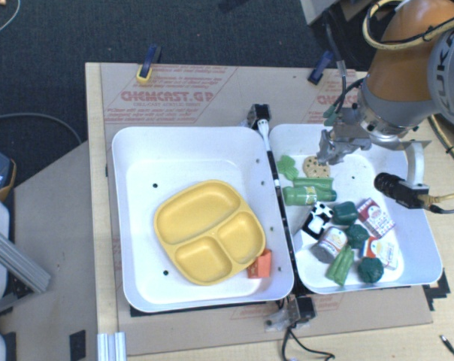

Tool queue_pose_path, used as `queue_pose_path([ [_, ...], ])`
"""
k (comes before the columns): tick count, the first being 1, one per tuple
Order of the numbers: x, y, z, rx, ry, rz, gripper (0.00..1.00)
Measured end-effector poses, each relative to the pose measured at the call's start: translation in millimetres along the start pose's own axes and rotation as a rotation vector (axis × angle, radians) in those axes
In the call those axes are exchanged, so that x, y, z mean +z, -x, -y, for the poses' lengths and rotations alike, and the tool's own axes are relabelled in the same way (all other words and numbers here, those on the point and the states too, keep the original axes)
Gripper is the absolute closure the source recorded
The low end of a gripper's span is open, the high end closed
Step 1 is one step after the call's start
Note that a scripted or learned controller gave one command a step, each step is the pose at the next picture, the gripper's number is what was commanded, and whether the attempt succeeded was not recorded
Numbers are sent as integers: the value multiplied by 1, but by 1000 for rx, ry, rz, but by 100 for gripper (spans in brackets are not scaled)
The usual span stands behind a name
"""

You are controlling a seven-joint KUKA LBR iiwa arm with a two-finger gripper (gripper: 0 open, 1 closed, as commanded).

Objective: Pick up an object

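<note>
- Left bin (137,164): a yellow divided plate (208,232) lies across the middle. It looks too broad and flat for a two-finger pinch, so I would not try it.
- An orange block (261,265) is touching the plate's lower right corner, near the bin wall. It is small and graspable but well apart from the arm.
- Right bin (416,239), upper left: a light green piece (287,166) lies by the divider, with a round speckled cookie (313,165) just beside it. The cookie is the nearest candidate.
- A green bottle (308,195) lies on its side just below the cookie.
- The gripper (331,153) hangs over the top of the right bin, at the cookie's right edge. I cannot tell whether it is apart or together, and nothing is visibly held.
- To do this well, I would centre over the cookie, come straight down and close across its width. It lies flat, so the tips must reach the bin floor or it will slip.
- In the way: the light green piece and the bottle crowd the cookie on two sides, and either could be nudged.
- Lower right is a tight heap: a black-and-white cow toy (318,220), a can (333,242), a green stick (340,266) and a red-and-white carton (375,218). They touch or overlap, so a clean single grasp there looks doubtful.
</note>
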State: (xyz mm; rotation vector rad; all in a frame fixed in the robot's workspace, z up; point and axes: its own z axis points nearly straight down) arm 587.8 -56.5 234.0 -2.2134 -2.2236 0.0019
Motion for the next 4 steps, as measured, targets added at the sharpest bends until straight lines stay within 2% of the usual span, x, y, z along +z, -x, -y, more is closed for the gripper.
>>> queue_pose_path([
  [1,15,1,1,5,0,2,100],
  [2,-2,-8,-5,3,7,2,100],
  [3,0,-5,-4,4,5,2,100],
  [4,2,-15,-3,3,3,1,100],
])
